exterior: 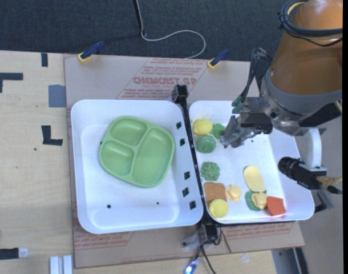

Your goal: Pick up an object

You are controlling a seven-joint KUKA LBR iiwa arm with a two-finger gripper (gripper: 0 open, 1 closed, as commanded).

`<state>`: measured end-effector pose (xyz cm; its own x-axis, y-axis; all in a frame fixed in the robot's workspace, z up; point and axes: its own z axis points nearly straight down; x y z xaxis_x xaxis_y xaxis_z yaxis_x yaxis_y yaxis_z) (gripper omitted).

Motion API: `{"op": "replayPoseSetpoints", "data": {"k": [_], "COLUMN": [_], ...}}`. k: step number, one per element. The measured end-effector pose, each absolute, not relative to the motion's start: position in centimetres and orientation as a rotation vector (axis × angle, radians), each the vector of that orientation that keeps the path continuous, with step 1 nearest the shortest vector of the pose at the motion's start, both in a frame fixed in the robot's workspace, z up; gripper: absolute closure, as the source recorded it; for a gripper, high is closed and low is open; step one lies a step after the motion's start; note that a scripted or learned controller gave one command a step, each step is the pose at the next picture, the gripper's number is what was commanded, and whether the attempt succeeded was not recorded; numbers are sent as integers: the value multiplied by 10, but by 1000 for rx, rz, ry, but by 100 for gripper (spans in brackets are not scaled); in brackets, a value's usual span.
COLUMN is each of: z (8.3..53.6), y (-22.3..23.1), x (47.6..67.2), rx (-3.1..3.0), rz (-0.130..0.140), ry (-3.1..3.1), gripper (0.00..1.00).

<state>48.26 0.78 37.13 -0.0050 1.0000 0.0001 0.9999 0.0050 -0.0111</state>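
Observation:
My gripper (231, 140) hangs over the upper left part of the right bin (288, 153), its dark fingers pointing down and left. Just left of the fingertips lie a yellow round piece (202, 127) and a green round piece (206, 144), with a small green bit (218, 131) between them and the fingers. Nothing shows between the fingers. Lower in the bin lie a green broccoli-like piece (210, 169), a brown piece (214, 190), a yellow ball (218, 208), a yellow oval (254, 178) and an orange-red block (275, 205).
The left bin (83, 153) holds a green divided plate (137, 150). A black divider (188, 147) with clips runs between the bins. The arm's large orange and grey body (308, 50) looms over the right bin's upper right corner. A black cylinder (296, 171) sticks out at the bin's right rim.

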Motion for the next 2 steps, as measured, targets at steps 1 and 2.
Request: {"op": "replayPoseSetpoints", "data": {"k": [1,2], "z": [393,450], "y": [81,61], "x": [483,484], "rx": [-2210,-2223], "rz": [-1,-6], "ry": [-2231,-2224], "gripper": [100,100]}}
